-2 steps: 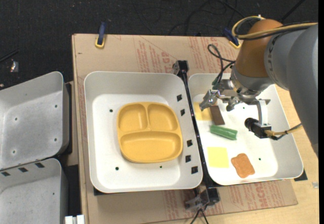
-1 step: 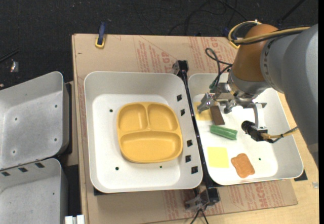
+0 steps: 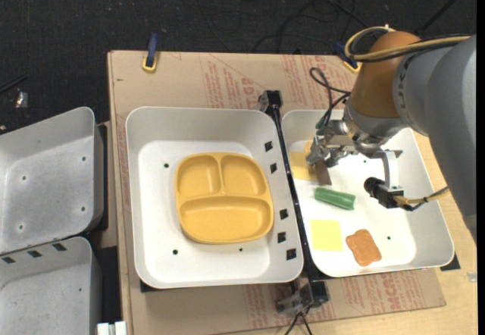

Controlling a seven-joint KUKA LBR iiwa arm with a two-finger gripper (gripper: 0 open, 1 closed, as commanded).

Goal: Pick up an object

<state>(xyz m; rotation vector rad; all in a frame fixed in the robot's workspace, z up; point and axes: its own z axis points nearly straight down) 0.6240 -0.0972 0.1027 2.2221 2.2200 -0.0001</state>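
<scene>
The big grey arm comes in from three o'clock and bends down over the right bin. The left bin holds a yellow plate with three parts in it, and it sits in the middle of that bin.

In the right bin there are small things to pick. A yellow square lies flat near the six o'clock side. An orange piece lies just beside it, toward three o'clock. A green stick lies above them, closer to the middle of the bin. Another yellow thing peeks out near the nine o'clock wall, partly hidden.

The gripper hangs low at the ten o'clock part of the right bin. I cannot tell how it is set.

The green stick is the closest thing. It lies from the gripper toward five o'clock, very near. Its long side runs from ten o'clock to four o'clock, a bit tilted. I think the gripper needs to slide that way and come down across the short side of the stick.
</scene>
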